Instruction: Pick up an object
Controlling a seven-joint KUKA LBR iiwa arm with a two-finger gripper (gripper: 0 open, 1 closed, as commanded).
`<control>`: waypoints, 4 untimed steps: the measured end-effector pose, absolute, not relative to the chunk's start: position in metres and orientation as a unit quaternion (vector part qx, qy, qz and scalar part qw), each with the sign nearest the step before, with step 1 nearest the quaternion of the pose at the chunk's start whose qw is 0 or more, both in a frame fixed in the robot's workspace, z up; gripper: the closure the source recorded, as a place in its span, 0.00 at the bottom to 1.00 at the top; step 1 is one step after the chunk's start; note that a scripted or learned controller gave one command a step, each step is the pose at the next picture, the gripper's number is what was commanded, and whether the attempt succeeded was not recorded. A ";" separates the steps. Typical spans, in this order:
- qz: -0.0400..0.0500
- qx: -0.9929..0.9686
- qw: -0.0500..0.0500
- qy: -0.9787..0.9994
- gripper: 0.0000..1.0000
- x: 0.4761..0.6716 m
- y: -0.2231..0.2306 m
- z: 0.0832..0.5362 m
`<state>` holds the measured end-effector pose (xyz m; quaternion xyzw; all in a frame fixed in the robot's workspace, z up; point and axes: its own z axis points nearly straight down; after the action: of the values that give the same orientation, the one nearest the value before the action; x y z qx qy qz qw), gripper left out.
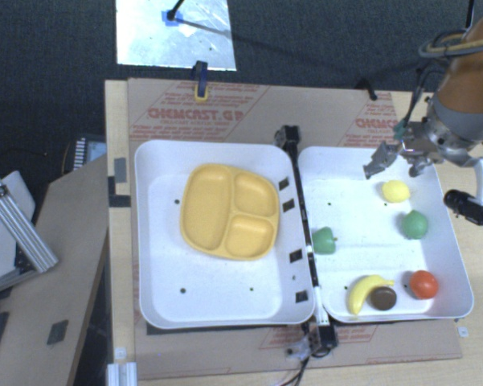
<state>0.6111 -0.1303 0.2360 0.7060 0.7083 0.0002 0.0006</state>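
From my seat I see the bench (249, 103), covered in brown printed cardboard, carrying two shallow white bins side by side. The left bin (157, 240) holds a yellow compartment plate (228, 211) with three sections, lying flat near its middle. The right bin (362, 232) holds the small items.

The arm (466, 95) comes in from the right, its orange band above the grey wrist, and the gripper (396, 158) hovers over the far right part of the right bin. Its fingers (379, 163) look spread apart with nothing between them.

Just below the gripper lies a yellow lemon (396, 190). Near the right wall below it sits a green round fruit (415, 224). Against the bin's left wall is a small green pepper-like piece (324, 240). Along the near edge a yellow banana (362, 291) curves beside a brown round piece (382, 297), the two touching, and a red-orange tomato-like fruit (423, 284) sits just to their right.
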 end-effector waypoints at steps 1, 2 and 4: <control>-0.001 0.707 -0.001 0.707 0.00 0.604 -0.135 0.178; -0.001 0.707 -0.001 0.707 0.00 0.608 -0.136 0.117; 0.001 0.707 0.002 0.707 1.00 0.610 -0.137 0.096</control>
<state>0.6100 -0.1366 0.0956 0.7073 0.7069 0.0009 0.0020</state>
